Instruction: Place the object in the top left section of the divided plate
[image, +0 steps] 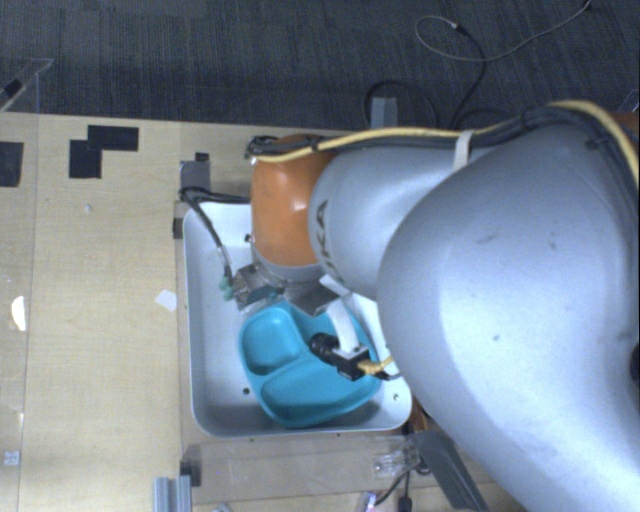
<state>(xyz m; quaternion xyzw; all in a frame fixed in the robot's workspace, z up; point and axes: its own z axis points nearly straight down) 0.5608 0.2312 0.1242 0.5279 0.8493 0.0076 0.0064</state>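
A blue divided plate (290, 375) lies in the near half of the white bin (203, 340). Its top left section (272, 338) shows bare blue; the arm hides its right side. My gripper (262, 292) hangs just past the plate's far edge, low over the bin floor, under the orange band (282, 212). A small greenish thing (228, 290) shows at the gripper's left side. Whether it is held I cannot tell.
The grey arm (480, 280) covers the right half of the view and whatever lies beneath it. Bare wooden bench (100, 300) spreads to the left of the bin, with black marks (100, 148) at the far left.
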